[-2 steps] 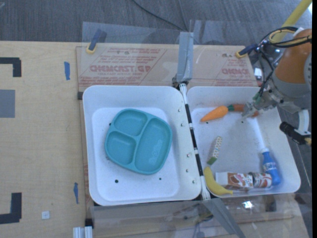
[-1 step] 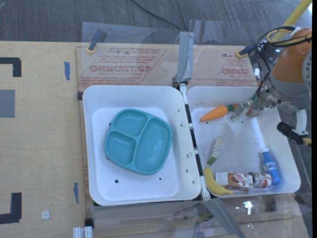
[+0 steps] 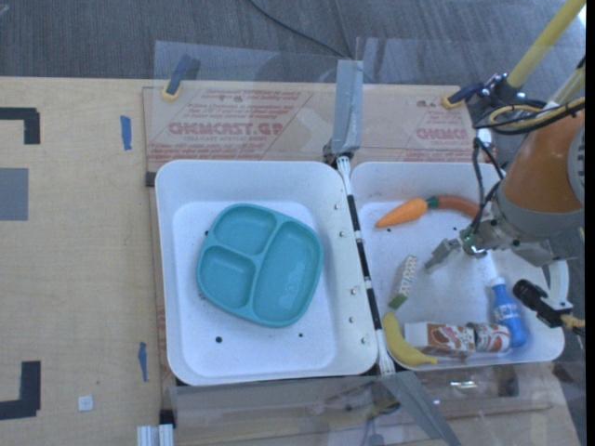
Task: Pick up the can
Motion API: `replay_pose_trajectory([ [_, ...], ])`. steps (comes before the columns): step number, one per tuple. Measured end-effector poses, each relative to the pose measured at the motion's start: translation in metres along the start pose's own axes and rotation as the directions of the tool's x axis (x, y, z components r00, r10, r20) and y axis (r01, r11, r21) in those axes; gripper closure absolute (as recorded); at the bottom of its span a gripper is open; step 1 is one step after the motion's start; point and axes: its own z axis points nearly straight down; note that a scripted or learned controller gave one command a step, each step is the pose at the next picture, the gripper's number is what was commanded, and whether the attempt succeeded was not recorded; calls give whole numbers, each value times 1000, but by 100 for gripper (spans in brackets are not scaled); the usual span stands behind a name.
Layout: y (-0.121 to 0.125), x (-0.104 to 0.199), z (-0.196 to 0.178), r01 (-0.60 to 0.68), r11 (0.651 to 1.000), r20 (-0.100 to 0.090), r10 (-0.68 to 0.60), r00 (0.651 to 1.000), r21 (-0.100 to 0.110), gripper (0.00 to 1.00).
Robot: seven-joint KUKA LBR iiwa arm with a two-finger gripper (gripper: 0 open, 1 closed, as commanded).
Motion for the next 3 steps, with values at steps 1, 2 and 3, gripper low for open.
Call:
replay_pose_trajectory([
  [1,78,-40,0,67,997,-18,-66,998,25,0],
  [2,10,25,0,118,993,0,-118,993,0,0],
  [3,79,-57,1,136,990,-30,-135,990,24,0],
])
